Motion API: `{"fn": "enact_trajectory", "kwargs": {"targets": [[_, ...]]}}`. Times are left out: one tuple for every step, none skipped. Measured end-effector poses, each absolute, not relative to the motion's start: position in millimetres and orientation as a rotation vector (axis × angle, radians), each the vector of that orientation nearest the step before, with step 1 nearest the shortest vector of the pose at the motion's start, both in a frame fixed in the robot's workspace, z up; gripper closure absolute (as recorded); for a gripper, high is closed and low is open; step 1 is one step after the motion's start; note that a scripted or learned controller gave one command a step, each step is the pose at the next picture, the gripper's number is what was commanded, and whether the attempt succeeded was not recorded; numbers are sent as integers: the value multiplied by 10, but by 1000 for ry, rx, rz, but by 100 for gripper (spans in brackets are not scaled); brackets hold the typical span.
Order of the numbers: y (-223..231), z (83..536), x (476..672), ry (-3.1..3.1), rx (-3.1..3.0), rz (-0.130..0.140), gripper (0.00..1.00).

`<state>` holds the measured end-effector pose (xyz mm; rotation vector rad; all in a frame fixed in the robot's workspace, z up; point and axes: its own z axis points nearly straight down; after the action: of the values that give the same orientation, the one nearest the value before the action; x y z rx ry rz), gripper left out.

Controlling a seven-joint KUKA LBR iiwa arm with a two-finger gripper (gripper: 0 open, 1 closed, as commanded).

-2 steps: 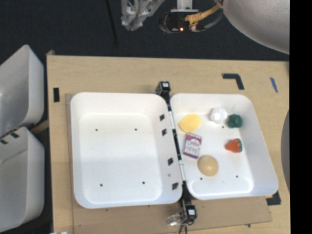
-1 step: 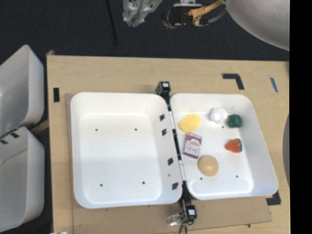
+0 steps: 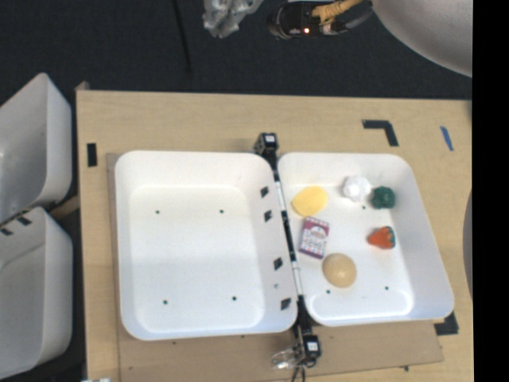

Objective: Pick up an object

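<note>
- Camera view, far left: the left bin (image 3: 191, 245) sits on the tabletop (image 3: 199, 122) with its bare white floor showing.
- Moving right along the top edge, the pincer (image 3: 232, 5) hangs as a pale metallic shape over the dark floor beyond the tabletop, well apart from both bins. It is too blurred to tell whether it is apart or together, and nothing can be seen in it.
- Past the divider, the right bin (image 3: 398, 301) holds every candidate for the pick.
- Nearest the divider lies a yellow lump (image 3: 309, 200), with a small purple packet (image 3: 314, 238) just below it and a tan ball (image 3: 339, 270) lower still, close to the packet.
- Further right, a small white piece (image 3: 355, 187) lies near a dark green piece (image 3: 383, 197) at the bin's far side. A red piece (image 3: 382, 238) lies by itself below them.
- At the upper right, the grey arm (image 3: 429, 22) bulks in from the corner, high above the tabletop.
- By my reading the step in hand is the approach, and no grasp has begun.
- The next move calls for carrying the pincer over the right bin and choosing one item with room around it. The red piece or the tan ball look the easiest, since each has some bare floor beside it. Then it must come down squarely so it takes that item alone.
</note>
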<state>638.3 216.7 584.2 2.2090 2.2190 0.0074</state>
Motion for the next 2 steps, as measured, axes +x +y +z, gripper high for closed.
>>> {"fn": "enact_trajectory", "kwargs": {"targets": [[2158,5943,6390,2218,2207,8,100],[2152,6048,6395,2218,2204,11,100]]}}
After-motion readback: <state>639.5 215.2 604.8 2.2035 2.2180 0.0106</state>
